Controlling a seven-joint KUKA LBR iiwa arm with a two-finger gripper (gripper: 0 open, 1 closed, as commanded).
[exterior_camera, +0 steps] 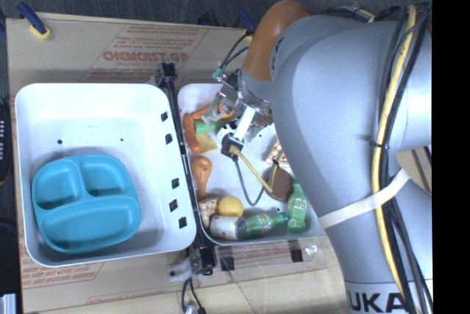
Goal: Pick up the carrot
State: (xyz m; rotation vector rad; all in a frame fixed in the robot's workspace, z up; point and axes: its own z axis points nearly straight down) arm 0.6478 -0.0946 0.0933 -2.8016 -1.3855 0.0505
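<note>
Beside the carrot [190,126], the gripper [222,117]

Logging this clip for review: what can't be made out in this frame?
- Gripper: finger state unclear in the camera view, lost in clutter and cables.
- Carrot: partly covered by the gripper; contact cannot be judged.
- Right bin: its right half is hidden under the arm.
- Green bottle: partly behind the arm.

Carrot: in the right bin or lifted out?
In the bin. The carrot lies at the right bin's upper left beside the divider, with the gripper just to its right.
</note>
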